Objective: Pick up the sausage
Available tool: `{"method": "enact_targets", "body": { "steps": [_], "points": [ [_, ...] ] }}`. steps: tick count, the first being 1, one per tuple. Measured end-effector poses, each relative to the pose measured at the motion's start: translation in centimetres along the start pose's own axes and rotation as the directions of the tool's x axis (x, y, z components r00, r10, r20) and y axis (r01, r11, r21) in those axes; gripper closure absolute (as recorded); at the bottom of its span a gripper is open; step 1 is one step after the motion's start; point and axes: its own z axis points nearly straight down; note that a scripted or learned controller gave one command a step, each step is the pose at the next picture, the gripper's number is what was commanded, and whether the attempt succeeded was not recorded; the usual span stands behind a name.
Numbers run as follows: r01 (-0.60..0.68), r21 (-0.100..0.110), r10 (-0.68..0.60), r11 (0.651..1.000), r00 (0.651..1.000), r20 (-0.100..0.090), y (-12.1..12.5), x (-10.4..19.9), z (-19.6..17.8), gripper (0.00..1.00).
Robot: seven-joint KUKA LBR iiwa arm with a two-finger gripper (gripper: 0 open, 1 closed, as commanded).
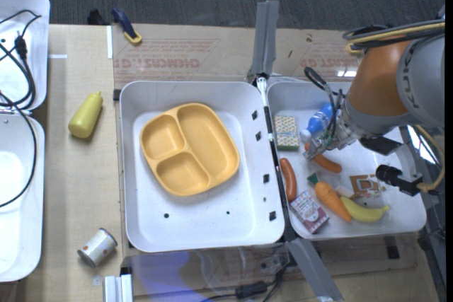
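Note:
The sausage (288,178), a reddish-orange link, lies lengthwise along the left wall of the right bin (396,226). A second, shorter red-orange piece (328,163) lies a little to its right. My gripper (313,148) reaches down from the grey and orange arm into the right bin. Its tip is just above the left end of that shorter piece, a short way right of and above the sausage. The wrist hides the fingertips, and nothing shows between them.
Around the sausage lie a checkered box (287,131), a blue bottle (320,120), a pink carton (308,212), a carrot (331,199), a banana (364,211) and a small brown box (367,185). The left bin (134,173) holds a yellow divided plate (189,148). A mustard bottle (85,115) and a can (97,247) lie on the bench.

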Motion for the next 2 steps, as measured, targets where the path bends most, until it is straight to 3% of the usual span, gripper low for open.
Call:
{"method": "enact_targets", "body": {
  "steps": [1, 2],
  "points": [
    [0.033, 0.0, -0.033, 0.999, 0.999, 0.0, -1.4, 6.3, -16.2, 1.0],
    [-0.183, 0.0, 0.183, 0.983, 0.983, 0.001, -6.6, 7.9, -21.4, 1.0]
  ]
}}
